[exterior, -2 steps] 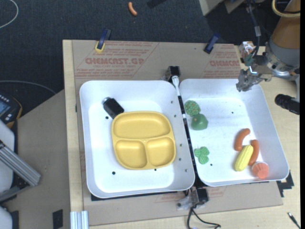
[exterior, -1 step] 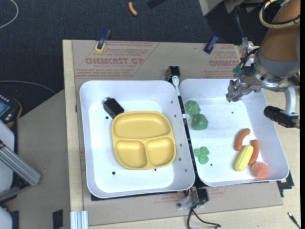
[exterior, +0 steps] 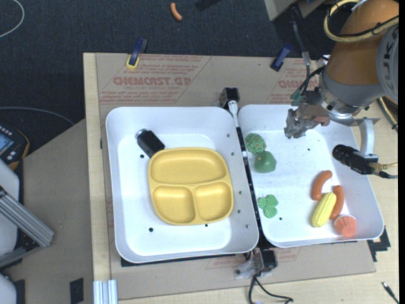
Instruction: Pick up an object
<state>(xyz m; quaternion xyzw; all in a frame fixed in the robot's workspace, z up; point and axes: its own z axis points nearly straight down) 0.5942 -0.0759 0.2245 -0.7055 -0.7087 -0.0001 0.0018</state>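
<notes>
Arm: the grey arm [exterior: 361,49] with the orange band comes in from the right and reaches over the right bin [exterior: 291,182].
Gripper: the gripper [exterior: 296,130] points down over the top part of the right bin, near its back wall.
Gripper state: I cannot tell if it is spread or pressed together.
Closest toy: a bumpy green toy [exterior: 255,142] lies to the left of the gripper, close to the wall between the bins.
Green pepper: a smooth green pepper [exterior: 265,162] sits just below the bumpy green toy, touching it.
Leafy toy: a small green leafy toy [exterior: 268,205] lies lower down, by the left side of the right bin.
Bottom right corner: an orange sausage [exterior: 321,184], a yellow corn [exterior: 323,209], a second orange sausage [exterior: 338,198] and a round pink-orange piece [exterior: 345,225] lie close together.
Left bin: the left bin [exterior: 126,189] holds a yellow tray [exterior: 190,185] with three parts.
Black thing: a small black thing [exterior: 149,142] lies at the top left edge of the yellow tray.
Bench: both bins sit on a brown board [exterior: 190,75] with red letters.
Floor: a little orange thing [exterior: 176,11] lies on the dark floor, well apart from the bins.
</notes>
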